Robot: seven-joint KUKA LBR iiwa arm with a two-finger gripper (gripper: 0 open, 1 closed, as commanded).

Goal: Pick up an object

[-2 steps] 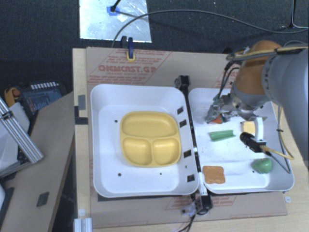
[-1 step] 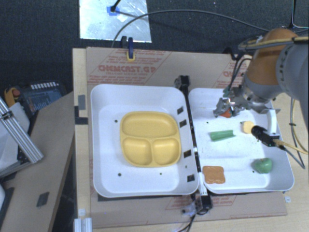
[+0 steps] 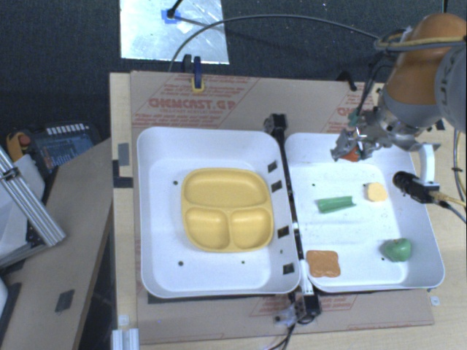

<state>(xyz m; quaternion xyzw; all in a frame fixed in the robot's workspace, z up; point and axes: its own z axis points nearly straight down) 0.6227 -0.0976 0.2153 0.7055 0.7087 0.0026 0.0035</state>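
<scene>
Hand (image 3: 350,146) hovered over right bin's (image 3: 430,268) far edge with a small orange object (image 3: 352,153) at its fingertips; grip state could not be told. Green block (image 3: 335,204) lay mid-bin.

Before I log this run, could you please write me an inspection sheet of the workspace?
Surface: two white bins, left bin and right bin, on a cardboard-covered bench.
Job's things: green block, yellow piece, orange-brown square, green lump, all in the right bin.
Clutter: yellow divided tray in the left bin.
Grippers: pincer above the right bin's far edge, something orange at its tip.
Cables: black cable arcing behind.
Surroundings: foil sheet.
</scene>
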